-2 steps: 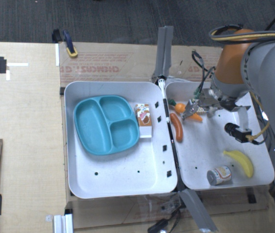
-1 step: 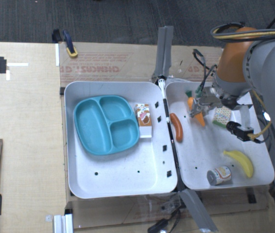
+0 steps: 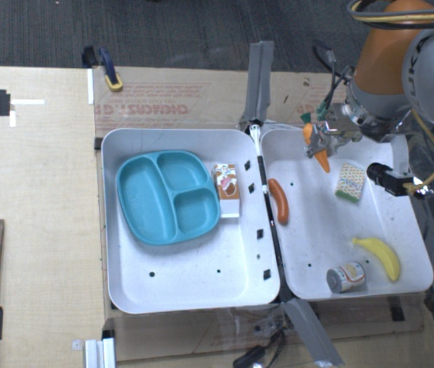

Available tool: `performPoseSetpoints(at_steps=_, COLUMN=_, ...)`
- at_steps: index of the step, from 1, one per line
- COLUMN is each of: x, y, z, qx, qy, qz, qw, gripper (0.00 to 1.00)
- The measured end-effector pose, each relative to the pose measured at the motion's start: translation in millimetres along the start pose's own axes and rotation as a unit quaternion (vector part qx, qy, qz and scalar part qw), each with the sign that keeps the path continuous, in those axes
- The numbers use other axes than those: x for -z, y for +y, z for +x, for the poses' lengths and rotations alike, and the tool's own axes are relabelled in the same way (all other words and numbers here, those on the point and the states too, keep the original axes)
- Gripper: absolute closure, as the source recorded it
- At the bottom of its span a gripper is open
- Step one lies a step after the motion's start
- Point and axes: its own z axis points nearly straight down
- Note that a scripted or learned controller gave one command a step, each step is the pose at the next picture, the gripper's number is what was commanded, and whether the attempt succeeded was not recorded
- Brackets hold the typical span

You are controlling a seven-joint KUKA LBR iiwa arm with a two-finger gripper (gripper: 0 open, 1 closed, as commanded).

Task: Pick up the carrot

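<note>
With arm in from right, status:
claw (image 3: 320, 140): clenched on carrot (image 3: 317, 147), fingers at its middle
carrot: lifted over right bin (image 3: 309, 282), far-left corner, tip down
right bin also: sausage (image 3: 279, 200), sponge (image 3: 350, 182), banana (image 3: 380, 256), can (image 3: 346, 277)
left bin (image 3: 125, 282): blue tray (image 3: 169, 196)
</note>
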Motion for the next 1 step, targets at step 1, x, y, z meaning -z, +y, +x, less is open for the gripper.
performPoseSetpoints(at_steps=1, x=-0.5, y=-0.2, z=0.0, qx=0.000, qy=0.000, qz=0.000, qw=1.0000, gripper=0.00)
